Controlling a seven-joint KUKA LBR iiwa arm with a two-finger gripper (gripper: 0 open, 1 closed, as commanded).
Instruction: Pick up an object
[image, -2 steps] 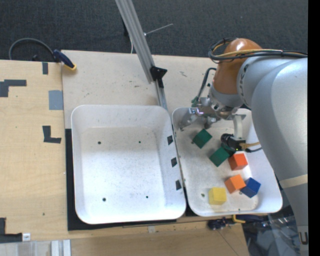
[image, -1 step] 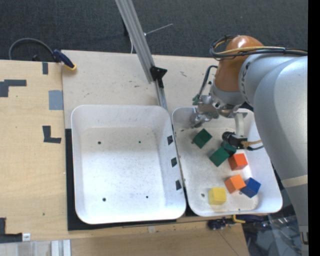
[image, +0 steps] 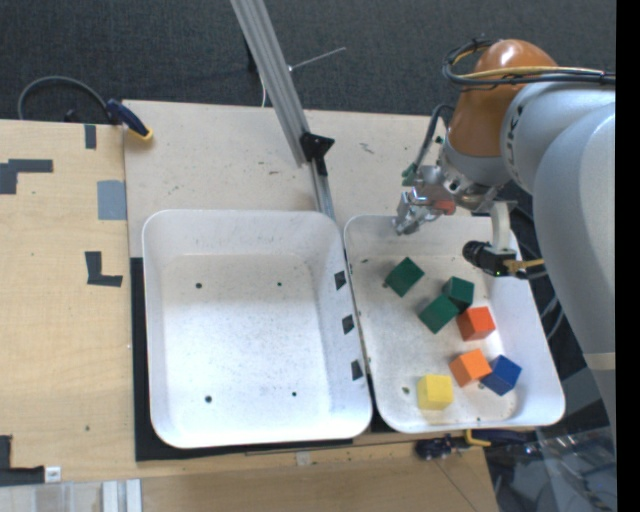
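Gripper (image: 410, 222) hangs over the far edge of the right bin (image: 535, 400), and honestly can't tell how its tips are set or whether it's got anything. Nearest thing is a dark green block (image: 404, 277), lying tilted on the bin floor just in front of it, apart from 6 other blocks.

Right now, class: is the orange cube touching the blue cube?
Touching: the camera view shows the lower orange cube and the blue cube edge to edge, no gap.
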